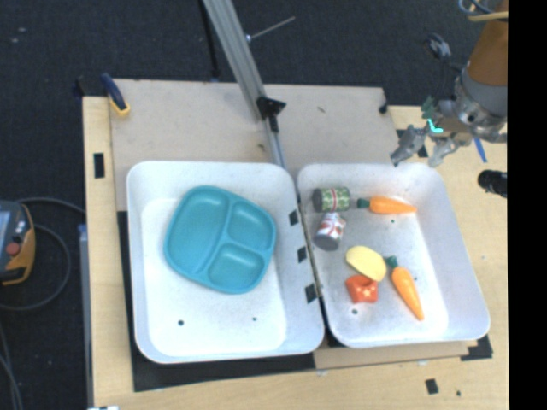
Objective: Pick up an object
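In the right bin (453, 254) we find six small objects, all lying loose on the white floor. We count two toy carrots: one carrot (391, 204) lies near the far wall, orange with a green stub pointing left, and the other carrot (408, 292) lies slanted nearer the front, its green top up and to the left. Just left of the far carrot we see one small can (332, 198) on its side with a green label. Below the can sits one silvery grey piece (329, 231), its shape hard to make out. One pale yellow, rounded piece (366, 262) lies in the middle, and one small red piece (361, 289) sits just in front of it, close to touching.

In the left bin (154, 314) we count one teal plate (221, 239) with three compartments.

The gripper (425, 146) hangs over the far right corner of the right bin, apart from every object. Its two fingers stand spread, with nothing between them.
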Motion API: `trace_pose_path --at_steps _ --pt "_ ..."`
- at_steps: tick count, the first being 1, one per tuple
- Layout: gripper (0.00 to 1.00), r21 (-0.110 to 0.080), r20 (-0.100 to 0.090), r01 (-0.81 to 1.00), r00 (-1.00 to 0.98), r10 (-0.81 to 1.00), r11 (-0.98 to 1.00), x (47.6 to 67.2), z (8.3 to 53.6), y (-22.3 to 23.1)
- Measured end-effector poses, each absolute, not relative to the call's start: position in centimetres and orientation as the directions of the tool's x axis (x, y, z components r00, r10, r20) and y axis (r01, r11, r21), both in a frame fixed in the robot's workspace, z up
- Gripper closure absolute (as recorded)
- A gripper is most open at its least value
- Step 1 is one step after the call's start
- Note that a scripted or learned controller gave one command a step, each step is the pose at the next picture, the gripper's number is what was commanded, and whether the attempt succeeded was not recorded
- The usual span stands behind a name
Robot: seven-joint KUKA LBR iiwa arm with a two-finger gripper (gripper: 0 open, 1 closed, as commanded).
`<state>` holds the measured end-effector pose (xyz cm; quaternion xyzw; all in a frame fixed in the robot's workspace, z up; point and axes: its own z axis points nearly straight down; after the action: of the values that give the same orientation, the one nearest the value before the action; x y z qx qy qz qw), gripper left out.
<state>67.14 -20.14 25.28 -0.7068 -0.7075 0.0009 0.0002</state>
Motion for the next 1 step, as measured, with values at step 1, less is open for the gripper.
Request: trace_pose_path --at_steps 1 --pt "0.00 0.002 -0.002 1.000 -0.002 1.000 0.002 67.22 25.47 -20.14"
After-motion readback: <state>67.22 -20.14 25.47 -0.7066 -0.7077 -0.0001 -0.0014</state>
